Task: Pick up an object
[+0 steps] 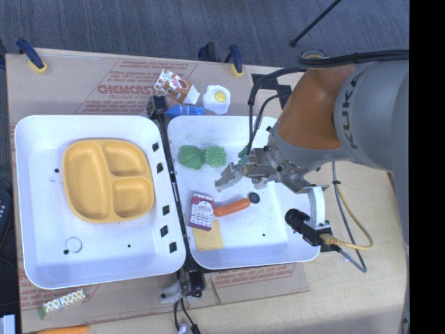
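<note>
The right bin [268, 245] holds two green leafy pieces [202, 156], an orange carrot [231, 207], a maroon packet [201, 211] and a yellow cheese slice [208, 238]. My gripper [235, 172] hangs over the middle of this bin, just right of the green pieces and above the carrot. I see nothing held in it. A small black round item [254, 198] lies beside the carrot's right end. The grey arm with its orange band [313, 113] covers the bin's right side.
In the left bin [35, 207] lies a yellow divided plate [109, 179]. Behind the bins on the cardboard sit a snack packet [171, 84], a blue item [186, 110] and a fried-egg toy [217, 98]. A wrapped candy [64, 301] lies at the front left.
</note>
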`<state>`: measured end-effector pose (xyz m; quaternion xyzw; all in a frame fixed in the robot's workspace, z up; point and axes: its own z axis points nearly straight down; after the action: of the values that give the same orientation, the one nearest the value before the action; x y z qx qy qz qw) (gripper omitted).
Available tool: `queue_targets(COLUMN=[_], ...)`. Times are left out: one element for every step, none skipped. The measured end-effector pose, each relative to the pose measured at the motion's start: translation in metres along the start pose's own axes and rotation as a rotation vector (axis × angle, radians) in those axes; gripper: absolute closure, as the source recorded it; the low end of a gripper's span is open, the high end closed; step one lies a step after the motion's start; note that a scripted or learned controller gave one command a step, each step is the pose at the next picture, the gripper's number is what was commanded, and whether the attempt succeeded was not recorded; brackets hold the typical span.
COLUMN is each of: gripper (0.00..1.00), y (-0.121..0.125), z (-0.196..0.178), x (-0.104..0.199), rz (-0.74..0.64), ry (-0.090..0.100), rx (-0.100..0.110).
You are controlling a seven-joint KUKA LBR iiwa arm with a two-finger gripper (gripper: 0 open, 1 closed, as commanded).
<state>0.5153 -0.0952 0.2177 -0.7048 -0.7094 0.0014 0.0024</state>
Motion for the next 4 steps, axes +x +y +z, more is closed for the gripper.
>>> queue_targets(gripper=[0.00, 0.00, 0.00, 0.00], y=[0.0027, -0.0053, 0.0019, -0.0066], z=[0.1170, 0.1179, 0.1185, 0.1183], x=[-0.0109, -0.0052, -0.0118, -0.0025], rz=[0.025, 0.021, -0.076, 0.004], ry=[-0.004, -0.012, -0.006, -0.012], rx=[-0.016, -0.032, -0.024, -0.032])
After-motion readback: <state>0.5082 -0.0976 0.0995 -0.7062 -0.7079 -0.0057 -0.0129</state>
